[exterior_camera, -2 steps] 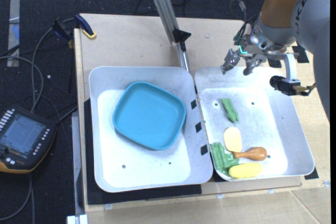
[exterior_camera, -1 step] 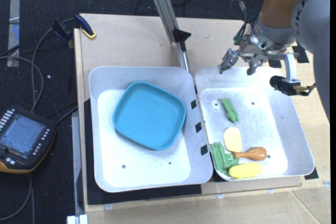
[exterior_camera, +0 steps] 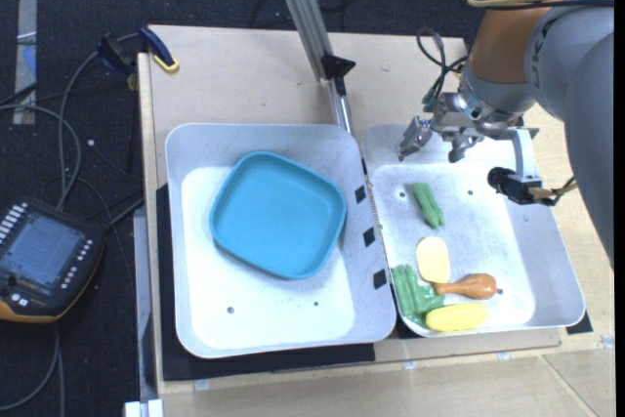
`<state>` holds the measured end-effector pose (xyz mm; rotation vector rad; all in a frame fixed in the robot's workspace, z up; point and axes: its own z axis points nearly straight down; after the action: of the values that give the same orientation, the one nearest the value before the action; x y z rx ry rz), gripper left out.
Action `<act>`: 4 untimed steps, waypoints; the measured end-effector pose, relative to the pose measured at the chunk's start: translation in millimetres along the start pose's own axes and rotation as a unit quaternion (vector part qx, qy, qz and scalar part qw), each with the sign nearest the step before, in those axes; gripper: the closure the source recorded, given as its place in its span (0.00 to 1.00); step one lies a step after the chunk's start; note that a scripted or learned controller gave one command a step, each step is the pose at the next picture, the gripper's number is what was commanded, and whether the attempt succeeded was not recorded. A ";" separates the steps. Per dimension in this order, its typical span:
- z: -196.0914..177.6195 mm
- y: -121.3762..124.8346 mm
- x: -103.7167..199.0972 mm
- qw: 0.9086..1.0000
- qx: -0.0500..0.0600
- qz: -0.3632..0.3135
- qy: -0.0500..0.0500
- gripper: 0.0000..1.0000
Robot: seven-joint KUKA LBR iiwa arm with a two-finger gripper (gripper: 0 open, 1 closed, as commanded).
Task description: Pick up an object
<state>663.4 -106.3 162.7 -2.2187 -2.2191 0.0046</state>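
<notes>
My gripper [exterior_camera: 435, 145] hangs over the far edge of the right bin [exterior_camera: 547, 239], fingers spread apart and nothing between them. A small green pod [exterior_camera: 427, 204] lies on the bin floor just below and in front of the gripper. Nearer the front of that bin sit a pale yellow oval piece [exterior_camera: 434, 260], a brown drumstick-shaped toy [exterior_camera: 469, 286], a yellow piece [exterior_camera: 456, 316] and a green leafy item [exterior_camera: 410, 289] clustered together.
The left bin [exterior_camera: 195, 308] holds a blue square plate [exterior_camera: 278, 214]. A metal pole [exterior_camera: 305, 5] slants up from between the bins. A black part [exterior_camera: 508, 181] hangs by the arm at the right bin's far right.
</notes>
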 end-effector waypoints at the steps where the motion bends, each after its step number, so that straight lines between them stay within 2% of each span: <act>1: 45.4 -4.3 -6.0 1.000 0.000 0.000 0.000 0.00; 2: 68.5 -4.6 -5.7 1.000 -0.001 0.000 0.000 0.00; 3: 56.6 -3.8 -5.8 1.000 -0.003 0.000 0.000 1.00; 4: 8.8 -1.4 3.4 1.000 -0.004 0.000 0.000 1.00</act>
<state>662.0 -102.8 153.9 -2.2224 -2.2248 -0.0044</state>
